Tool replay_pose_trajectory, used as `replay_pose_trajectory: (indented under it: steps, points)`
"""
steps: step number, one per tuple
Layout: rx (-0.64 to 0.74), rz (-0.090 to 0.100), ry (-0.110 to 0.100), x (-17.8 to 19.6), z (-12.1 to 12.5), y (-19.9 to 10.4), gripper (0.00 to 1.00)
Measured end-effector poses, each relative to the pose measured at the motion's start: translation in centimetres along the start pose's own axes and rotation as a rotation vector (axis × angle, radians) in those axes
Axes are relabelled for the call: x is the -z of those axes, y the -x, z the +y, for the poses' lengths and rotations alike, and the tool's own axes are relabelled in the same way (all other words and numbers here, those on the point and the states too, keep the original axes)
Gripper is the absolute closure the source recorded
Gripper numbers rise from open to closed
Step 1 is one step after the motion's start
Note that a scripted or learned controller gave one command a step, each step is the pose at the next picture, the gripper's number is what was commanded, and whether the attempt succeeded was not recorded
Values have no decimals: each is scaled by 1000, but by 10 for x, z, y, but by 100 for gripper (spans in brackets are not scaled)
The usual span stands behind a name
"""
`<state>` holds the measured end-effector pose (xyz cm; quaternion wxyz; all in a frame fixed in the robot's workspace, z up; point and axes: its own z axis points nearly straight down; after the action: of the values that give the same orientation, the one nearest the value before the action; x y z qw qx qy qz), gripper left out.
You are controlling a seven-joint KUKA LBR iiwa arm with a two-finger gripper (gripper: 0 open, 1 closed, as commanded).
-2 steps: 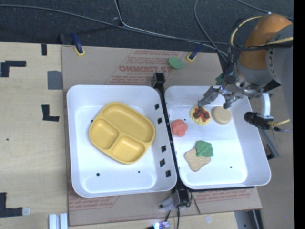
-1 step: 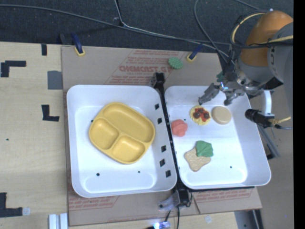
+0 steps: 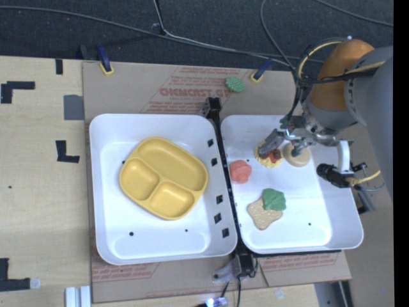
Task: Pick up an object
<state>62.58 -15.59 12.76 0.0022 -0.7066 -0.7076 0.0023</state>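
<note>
My gripper (image 3: 286, 146) is low in the right bin (image 3: 319, 229), near its back, and stands open. A small yellow and red piece (image 3: 268, 158) lies just under its left finger, and a round tan piece (image 3: 298, 158) lies just under its right finger. Nothing shows between the fingers. Further forward in the same bin lie a pink round piece (image 3: 240, 171), a green leafy piece (image 3: 275, 199) and a tan cookie-shaped piece (image 3: 262, 216) that touches the green one.
A yellow divided plate (image 3: 163, 176) lies in the left bin (image 3: 108, 235). A small green piece (image 3: 235, 84) rests on the cardboard behind the bins. The dividing rim (image 3: 220, 171) runs between the bins. Cables hang near the arm at the right.
</note>
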Motion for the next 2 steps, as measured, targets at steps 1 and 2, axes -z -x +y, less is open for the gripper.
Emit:
replay_pose_trajectory:
  steps: [1,2]
  points:
    - [1,-2,7,-44,1,-1,0]
    - [2,-3,8,-32,1,-1,100]
